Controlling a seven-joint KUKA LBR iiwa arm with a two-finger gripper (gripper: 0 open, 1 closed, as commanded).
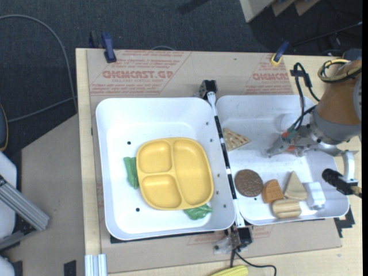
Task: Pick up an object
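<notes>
My gripper (280,146) hangs low over the middle of the right bin (259,109), with the arm's orange band (339,102) above it at the right edge. Toy foods lie around it. A tan triangular cracker (234,138) rests to its left by the bin's dividing wall. Toward the front sit a round brown cookie (249,183), a small orange-brown piece (272,191), a beige wedge (295,186), a pale bread roll (286,209) and a white block (315,194). Nothing shows in the gripper's grasp.
The left bin (115,154) holds a yellow three-part tray (174,172) with green leafy pieces (131,171) poking out at its left and another (198,212) at its front. Clamps and cables line the bench's back edge.
</notes>
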